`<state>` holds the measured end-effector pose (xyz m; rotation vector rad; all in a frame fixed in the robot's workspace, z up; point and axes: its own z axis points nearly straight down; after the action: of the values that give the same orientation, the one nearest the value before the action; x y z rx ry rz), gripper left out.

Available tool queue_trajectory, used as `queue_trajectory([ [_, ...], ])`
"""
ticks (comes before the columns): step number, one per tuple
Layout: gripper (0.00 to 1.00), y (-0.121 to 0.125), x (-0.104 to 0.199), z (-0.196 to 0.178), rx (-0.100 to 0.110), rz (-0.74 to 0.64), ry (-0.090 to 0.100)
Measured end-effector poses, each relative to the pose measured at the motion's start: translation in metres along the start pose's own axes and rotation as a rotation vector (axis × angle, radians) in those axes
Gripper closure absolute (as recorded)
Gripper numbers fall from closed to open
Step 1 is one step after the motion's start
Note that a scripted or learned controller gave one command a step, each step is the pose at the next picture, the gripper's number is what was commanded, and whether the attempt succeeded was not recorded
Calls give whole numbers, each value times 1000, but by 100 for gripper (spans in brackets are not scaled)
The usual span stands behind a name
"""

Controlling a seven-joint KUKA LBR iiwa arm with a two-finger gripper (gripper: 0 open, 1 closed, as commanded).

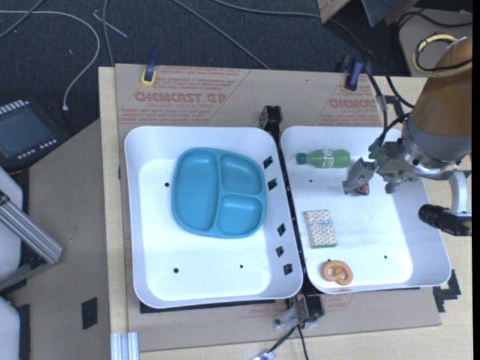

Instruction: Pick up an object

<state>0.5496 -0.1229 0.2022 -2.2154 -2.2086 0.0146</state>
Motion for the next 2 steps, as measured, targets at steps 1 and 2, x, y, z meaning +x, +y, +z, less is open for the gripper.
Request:
queue_trajectory([
  [1,0,3,0,-8,-15,-3,-2],
  [2,0,5,0,34,-11,-3,-1],
])
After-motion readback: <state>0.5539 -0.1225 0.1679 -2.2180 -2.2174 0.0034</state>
